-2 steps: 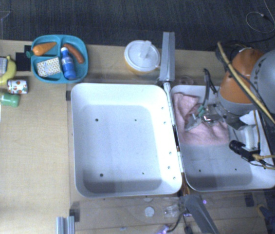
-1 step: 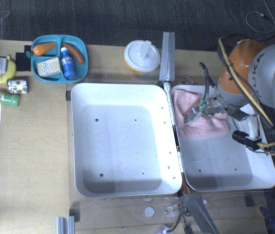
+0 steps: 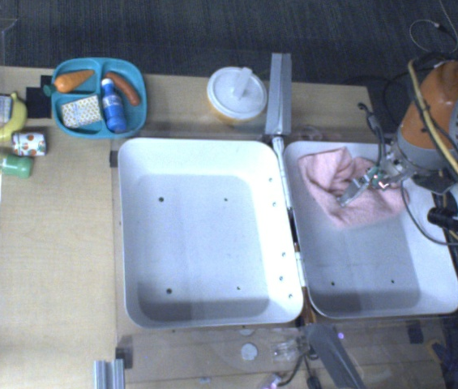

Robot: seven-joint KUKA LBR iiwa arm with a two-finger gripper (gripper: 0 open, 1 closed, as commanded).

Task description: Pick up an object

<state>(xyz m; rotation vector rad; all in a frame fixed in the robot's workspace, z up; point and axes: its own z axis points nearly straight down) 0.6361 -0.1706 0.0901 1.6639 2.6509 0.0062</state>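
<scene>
- Crumpled pink cloth (image 3: 336, 186), soft and folded over itself, bunched higher at its upper left and spreading flatter toward the lower right.
- Lies in the upper part of the right-hand shallow white bin (image 3: 383, 294), close to the rear wall, with bare bin floor in front of it.
- Metal two-finger gripper (image 3: 350, 194) slanting down from the right, tip resting over the middle of the cloth.
- Touching or just above the fabric; cannot tell which, nor whether any cloth sits between the tips.
- Cannot tell how wide the gripper stands: too small and blurred against the pink folds.
- Grey arm with orange band (image 3: 439, 108) entering from the upper right, black and yellow cables looping beside it.
- Left-hand shallow white bin (image 3: 204, 298) just beside the right one, a grey metal divider post (image 3: 278, 96) rising behind the seam between them.
- Pale wooden bench (image 3: 42, 258) under both bins, dark carpeted floor beyond its far edge.
- Behind the left bin: a white lidded cup with a yellow base (image 3: 237, 94).
- Farther left: a blue compartment tray (image 3: 100, 97) with toy food, including an orange carrot shape and a blue bottle.
- At the far left edge: a yellow toy banana (image 3: 11, 118), a small printed can (image 3: 29, 143), a green toy bottle (image 3: 2, 164) lying flat.
</scene>
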